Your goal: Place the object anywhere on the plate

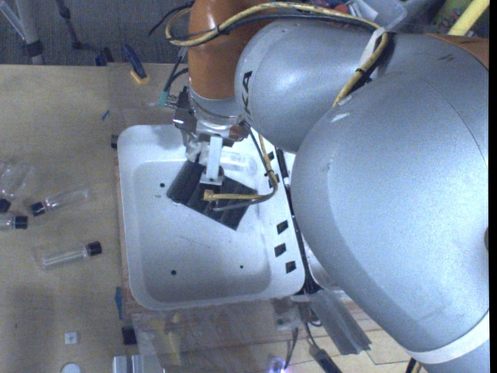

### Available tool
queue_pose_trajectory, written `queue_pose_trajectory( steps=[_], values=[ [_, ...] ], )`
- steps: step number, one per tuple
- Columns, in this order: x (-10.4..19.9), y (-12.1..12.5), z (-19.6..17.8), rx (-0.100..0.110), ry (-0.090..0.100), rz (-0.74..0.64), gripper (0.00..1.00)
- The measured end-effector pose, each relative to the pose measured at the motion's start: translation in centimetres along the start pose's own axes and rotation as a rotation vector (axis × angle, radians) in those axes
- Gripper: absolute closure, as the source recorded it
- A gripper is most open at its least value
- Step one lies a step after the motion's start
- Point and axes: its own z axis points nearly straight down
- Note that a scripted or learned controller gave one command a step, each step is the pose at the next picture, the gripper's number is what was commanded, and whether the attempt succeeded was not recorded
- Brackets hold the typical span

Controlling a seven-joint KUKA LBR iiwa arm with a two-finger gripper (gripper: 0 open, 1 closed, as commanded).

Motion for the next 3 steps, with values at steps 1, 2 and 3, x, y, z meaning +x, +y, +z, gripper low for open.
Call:
queue_pose_trajectory(
  steps=[1, 2, 3],
  values=[
    [0.4, 0.8, -9.7, 0.0, 0.0, 0.405, 1.0],
    [-0.6, -1.9, 1.5, 0.0, 0.001, 1.03, 1.0],
    [-0.8, -0.6, -6.1, 0.003, -0.002, 0.432, 1.0]
  ],
)
